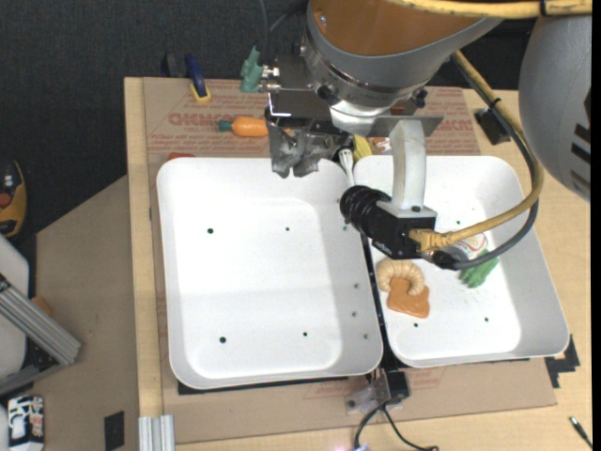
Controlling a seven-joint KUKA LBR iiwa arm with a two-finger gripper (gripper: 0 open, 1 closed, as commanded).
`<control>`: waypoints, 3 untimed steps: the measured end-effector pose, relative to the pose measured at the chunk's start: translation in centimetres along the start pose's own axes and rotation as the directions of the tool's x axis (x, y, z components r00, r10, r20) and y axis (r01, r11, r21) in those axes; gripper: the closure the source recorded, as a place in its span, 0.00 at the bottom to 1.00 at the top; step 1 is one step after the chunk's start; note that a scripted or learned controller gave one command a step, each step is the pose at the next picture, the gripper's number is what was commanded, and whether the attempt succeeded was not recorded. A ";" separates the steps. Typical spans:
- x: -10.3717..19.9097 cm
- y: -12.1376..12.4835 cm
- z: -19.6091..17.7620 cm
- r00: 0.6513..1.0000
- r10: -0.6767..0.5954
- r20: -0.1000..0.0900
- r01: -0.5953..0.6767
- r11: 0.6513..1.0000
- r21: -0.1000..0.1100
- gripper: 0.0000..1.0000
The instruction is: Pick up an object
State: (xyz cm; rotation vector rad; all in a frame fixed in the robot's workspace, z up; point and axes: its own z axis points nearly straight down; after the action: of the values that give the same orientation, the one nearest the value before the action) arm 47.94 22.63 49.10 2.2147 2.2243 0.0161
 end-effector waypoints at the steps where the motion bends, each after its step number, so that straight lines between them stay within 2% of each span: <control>1: -0.1 0.0 -4.2 1.000 0.003 0.002 -0.003 1.000 0.003 1.00; 2: -0.1 0.0 -3.9 1.000 0.003 0.005 -0.003 1.000 0.009 0.00; 3: -0.1 0.0 -5.0 1.000 0.002 0.003 -0.002 1.000 0.005 1.00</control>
State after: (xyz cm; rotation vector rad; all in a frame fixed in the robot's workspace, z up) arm 47.93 22.54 54.06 2.2175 2.2231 0.0069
